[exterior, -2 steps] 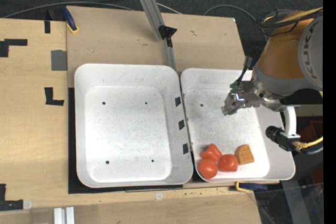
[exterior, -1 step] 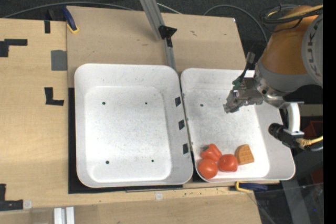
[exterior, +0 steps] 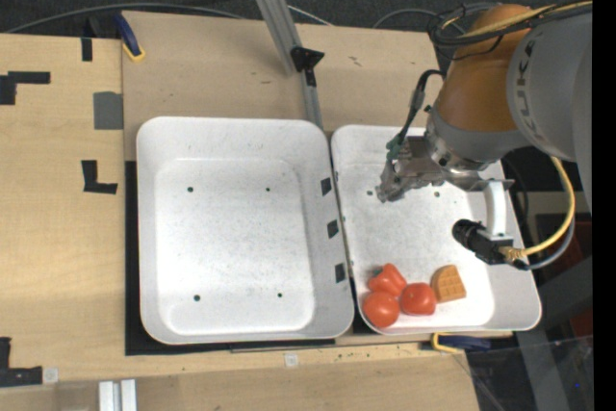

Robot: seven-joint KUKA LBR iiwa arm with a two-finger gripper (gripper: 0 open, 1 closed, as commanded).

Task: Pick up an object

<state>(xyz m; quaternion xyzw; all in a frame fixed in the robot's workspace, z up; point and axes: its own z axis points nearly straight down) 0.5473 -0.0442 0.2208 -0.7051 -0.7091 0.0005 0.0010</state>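
Observation:
My gripper (exterior: 390,192) hangs over the upper left part of the right bin (exterior: 358,224), its fingers pointing down and close together with nothing visible between them. At the bin's near edge lie three red rounded objects (exterior: 397,294) clustered together, and an orange waffle-like piece (exterior: 448,284) sits just to their right. The gripper is well above and behind these objects, apart from them.
The left bin (exterior: 231,226) stands beside the right one, sharing a middle rim. A slanted metal pole (exterior: 279,14) rises behind the bins. A black cable connector (exterior: 478,241) juts from the arm over the right bin's right side.

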